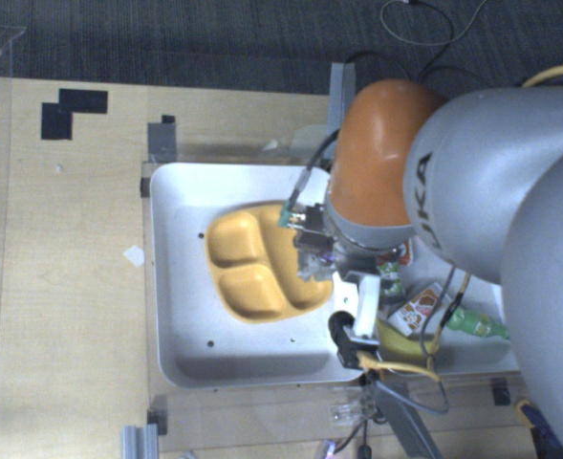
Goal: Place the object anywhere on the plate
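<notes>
The plate [248, 271] lies in the white bin [181, 256] beside the arm [472, 189].

- The bench [71, 285] is pale wood under a clear sheet.
- A shallow white bin [181, 285] rests on it, with metal brackets at its corners.
- To the right of that bin, a second bin [491, 344] sits alongside, mostly hidden by the arm.
- Left of the white bin and farther back, black square markers [66, 111] lie flat on the bench.
</notes>
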Controlling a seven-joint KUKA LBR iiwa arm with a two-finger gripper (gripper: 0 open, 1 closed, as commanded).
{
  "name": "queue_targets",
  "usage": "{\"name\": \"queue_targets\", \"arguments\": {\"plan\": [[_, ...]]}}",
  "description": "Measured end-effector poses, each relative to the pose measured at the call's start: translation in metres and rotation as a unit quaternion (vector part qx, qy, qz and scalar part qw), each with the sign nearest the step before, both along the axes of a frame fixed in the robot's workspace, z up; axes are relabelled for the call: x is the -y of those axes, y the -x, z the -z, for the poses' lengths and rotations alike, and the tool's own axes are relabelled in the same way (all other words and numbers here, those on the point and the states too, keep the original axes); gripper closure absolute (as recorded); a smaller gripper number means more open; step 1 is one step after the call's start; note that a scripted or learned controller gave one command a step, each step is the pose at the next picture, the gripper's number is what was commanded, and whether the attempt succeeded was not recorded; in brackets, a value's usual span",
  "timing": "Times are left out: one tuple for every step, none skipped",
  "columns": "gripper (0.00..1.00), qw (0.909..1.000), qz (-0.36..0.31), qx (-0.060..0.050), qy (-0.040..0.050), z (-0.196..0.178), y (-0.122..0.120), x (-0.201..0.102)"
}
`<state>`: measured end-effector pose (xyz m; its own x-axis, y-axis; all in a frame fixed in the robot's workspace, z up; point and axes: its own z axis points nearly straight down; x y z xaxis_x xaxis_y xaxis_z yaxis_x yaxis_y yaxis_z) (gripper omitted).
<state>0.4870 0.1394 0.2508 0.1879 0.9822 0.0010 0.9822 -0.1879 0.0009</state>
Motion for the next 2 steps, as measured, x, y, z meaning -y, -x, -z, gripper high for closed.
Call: {"name": "queue_targets", "arguments": {"plan": [[1.0, 0.9796, 0.201, 0.001, -0.0005, -0.04, -0.001, 0.025], [1.0, 0.9673, 0.253, -0.001, -0.0001, 0.011, -0.018, -0.026]]}}
